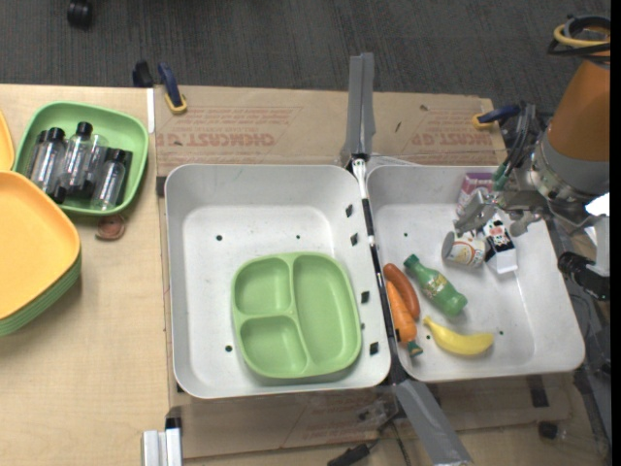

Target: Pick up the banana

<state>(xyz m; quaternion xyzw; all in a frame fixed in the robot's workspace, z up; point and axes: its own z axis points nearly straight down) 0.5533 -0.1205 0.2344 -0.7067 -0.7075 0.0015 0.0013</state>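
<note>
1. My pincer (492,219) hangs over the far end of the right bin (543,357); whether it is open or holds anything, I cannot tell.
2. The banana (460,340) lies nearer the camera and slightly left of my pincer, well apart from it.
3. Its long axis runs roughly left to right, just beside the green bottle (436,285).

The two bins (194,260) are smooth white plastic with a slight sheen. The divided tray (296,314), centre of frame, is matt pale-green plastic. The banana (460,339), lower right, has a smooth, waxy yellow skin. The green bottle (436,286) beside it looks like glossy plastic. The bench top (78,396), lower left, is pale wood, matt. Flattened brown cardboard (252,129) lies along the upper centre. The floor (291,17), top of frame, is rough grey carpet.
</note>
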